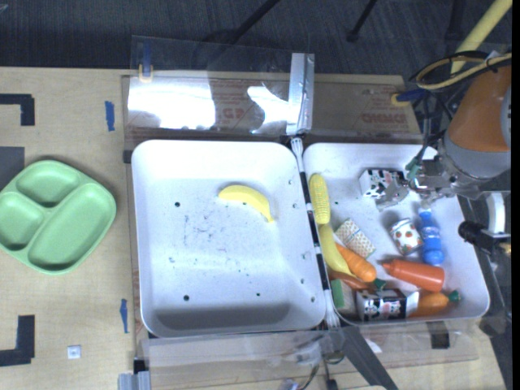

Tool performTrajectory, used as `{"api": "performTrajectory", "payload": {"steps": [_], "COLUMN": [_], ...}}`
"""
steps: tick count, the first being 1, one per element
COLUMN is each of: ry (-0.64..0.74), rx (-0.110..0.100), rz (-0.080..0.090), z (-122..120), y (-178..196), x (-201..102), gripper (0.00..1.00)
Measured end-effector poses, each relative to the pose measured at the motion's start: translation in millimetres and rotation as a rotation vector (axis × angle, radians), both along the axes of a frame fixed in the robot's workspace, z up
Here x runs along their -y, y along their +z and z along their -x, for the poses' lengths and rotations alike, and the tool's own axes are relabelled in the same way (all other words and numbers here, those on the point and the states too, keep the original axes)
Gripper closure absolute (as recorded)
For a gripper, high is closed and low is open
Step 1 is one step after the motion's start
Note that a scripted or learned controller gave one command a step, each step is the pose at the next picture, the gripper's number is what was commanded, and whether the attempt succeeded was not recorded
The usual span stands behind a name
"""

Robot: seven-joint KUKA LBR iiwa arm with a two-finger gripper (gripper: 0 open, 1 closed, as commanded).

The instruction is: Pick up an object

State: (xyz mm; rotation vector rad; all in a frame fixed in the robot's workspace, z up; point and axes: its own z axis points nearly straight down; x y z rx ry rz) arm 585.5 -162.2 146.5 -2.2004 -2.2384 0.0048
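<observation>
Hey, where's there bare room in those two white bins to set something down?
The left bin is mostly bare: only a banana lies near its upper middle, so the floor below and left of it is free. The right bin is crowded along its left wall and lower half; a small bare patch sits at its top, between the corn cob and the pincer.

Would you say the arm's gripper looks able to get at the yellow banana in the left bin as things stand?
Probably yes. The banana lies alone on the left bin's floor, open from above. The gripper sits over the right bin and must cross the divider.
</observation>
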Motion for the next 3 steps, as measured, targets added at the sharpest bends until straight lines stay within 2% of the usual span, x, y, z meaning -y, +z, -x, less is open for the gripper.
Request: {"api": "performTrajectory", "payload": {"steps": [1,2,3], "ry": [0.051,0.043,-0.064], "rx": [0.001,0.000,-0.001], "rz": [-0.012,-0.003,0.002], "z": [58,59,-8], "y": [-57,-48,93], "x": [0,6,-30], "gripper": [0.00,1.00,1.00]}}
